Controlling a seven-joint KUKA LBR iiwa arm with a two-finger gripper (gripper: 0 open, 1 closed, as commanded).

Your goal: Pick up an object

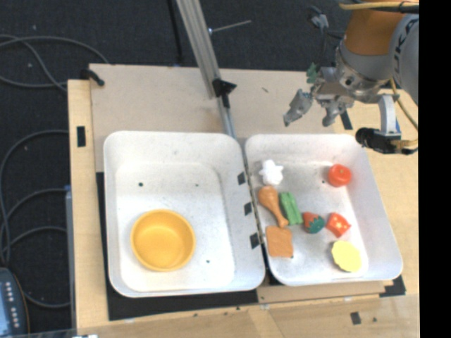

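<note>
Gripper (314, 113): fingers spread, holding nothing, above right bin's (366, 157) far edge.
Tomato (340, 175): right bin, far-right corner.

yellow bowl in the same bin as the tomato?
No. The yellow bowl sits in the left bin, while the tomato lies in the right bin.

Tan bench (155, 97) bears two white bins: left bin (120, 153), right bin (303, 143), touching.
</note>
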